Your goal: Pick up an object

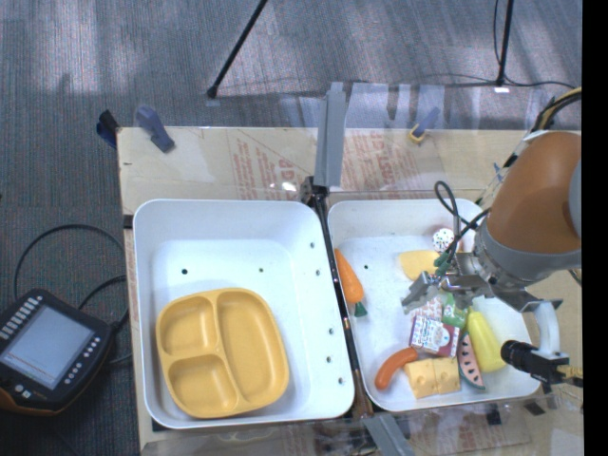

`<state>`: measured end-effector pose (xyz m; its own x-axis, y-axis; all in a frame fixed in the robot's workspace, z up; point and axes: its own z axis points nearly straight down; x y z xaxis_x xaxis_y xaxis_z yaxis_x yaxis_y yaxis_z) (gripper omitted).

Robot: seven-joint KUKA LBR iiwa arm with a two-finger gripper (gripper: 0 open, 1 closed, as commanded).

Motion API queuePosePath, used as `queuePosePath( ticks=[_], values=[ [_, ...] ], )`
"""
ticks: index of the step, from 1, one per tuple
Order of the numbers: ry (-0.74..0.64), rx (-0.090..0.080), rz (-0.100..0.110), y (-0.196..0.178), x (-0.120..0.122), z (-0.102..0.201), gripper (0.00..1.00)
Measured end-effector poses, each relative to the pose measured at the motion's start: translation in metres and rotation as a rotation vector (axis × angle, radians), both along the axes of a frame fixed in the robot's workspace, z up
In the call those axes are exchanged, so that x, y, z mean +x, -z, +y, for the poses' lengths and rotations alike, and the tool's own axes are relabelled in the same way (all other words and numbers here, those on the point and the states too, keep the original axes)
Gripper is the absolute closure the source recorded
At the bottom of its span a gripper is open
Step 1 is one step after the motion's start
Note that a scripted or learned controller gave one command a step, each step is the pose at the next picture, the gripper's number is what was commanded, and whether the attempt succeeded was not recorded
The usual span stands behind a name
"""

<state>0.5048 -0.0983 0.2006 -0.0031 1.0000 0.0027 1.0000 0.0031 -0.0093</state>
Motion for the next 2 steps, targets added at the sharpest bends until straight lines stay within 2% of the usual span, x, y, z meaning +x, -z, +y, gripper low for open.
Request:
queuePosePath(
  ticks=[1, 2],
  values=[
    [-0.155, -0.001, -0.011, 0.1103, 0.0381, -0.0401, 0.00],
    [-0.004, -0.001, -0.015, 0.1091, 0.0475, -0.0422, 0.00]
  ],
)
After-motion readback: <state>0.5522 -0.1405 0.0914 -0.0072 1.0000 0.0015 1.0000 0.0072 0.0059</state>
